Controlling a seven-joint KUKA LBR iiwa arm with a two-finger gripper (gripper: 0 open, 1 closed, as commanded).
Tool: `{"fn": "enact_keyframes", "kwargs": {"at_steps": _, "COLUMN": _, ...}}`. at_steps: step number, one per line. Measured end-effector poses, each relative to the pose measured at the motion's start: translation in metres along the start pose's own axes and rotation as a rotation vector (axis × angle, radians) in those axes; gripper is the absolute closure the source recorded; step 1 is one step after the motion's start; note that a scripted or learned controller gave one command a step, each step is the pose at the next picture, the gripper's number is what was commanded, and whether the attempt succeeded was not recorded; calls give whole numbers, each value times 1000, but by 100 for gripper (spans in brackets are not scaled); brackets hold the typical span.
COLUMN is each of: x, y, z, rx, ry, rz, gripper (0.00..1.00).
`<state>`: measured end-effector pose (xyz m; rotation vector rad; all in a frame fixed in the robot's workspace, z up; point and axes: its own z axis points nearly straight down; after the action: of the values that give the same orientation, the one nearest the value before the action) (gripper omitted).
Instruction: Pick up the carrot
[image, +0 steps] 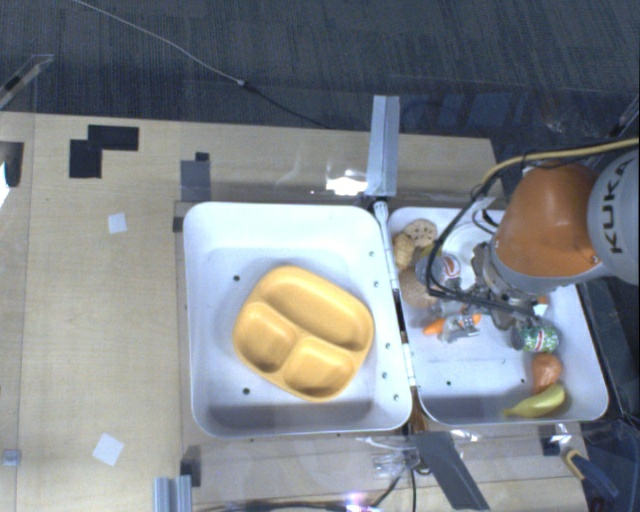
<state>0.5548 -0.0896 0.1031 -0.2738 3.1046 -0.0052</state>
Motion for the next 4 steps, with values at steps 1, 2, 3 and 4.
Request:
{"fn": "enact_keyframes", "kwargs": {"at_steps": 1, "x": 0, "y": 0, "z": 0, "rx": 0, "ry": 1, "rz": 0, "gripper": 0}}
{"fn": "enact_keyframes", "kwargs": {"at_steps": 2, "x": -12, "y": 1, "z": 14, "rx": -3, "ry": 16, "rz": 96, "gripper": 0}}
{"fn": "enact_keyframes", "kwargs": {"at_steps": 3, "x": -9, "y": 0, "z": 13, "rx": -6, "ry": 7, "rz": -439, "gripper": 0}}
{"fn": "enact_keyframes", "kwargs": {"at_steps": 4, "x": -13, "y": 0, "z": 0, "rx": -2, "ry": -1, "rz": -439, "gripper": 100}}
